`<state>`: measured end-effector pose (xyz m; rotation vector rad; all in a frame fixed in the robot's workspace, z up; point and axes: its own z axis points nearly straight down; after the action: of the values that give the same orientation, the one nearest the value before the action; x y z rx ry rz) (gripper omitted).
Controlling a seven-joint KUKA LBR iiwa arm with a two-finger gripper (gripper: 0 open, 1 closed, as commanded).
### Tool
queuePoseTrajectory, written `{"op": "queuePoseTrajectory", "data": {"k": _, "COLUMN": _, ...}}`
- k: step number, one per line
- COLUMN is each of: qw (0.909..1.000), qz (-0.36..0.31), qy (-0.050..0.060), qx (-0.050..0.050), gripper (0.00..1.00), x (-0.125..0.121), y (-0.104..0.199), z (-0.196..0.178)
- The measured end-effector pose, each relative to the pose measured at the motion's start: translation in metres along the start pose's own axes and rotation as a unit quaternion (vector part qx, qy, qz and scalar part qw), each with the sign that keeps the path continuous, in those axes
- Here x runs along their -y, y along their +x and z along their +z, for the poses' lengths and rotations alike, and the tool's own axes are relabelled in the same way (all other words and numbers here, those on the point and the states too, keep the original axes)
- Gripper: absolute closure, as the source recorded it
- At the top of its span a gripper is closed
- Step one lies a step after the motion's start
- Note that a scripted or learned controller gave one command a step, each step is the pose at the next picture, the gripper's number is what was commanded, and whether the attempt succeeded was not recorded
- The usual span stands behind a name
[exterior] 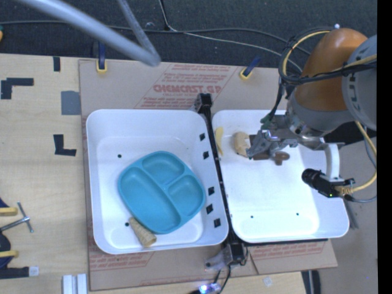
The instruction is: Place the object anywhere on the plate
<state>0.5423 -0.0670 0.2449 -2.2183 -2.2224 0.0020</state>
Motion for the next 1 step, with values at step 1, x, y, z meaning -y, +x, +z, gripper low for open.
{"op": "queuePoseTrajectory", "data": {"k": 1, "qw": 1.0000, "qz": -0.001, "qy": 0.001, "qx": 0.000, "gripper": 1.00, "x": 0.0199, "y": 0.0546, "z": 0.0125}}
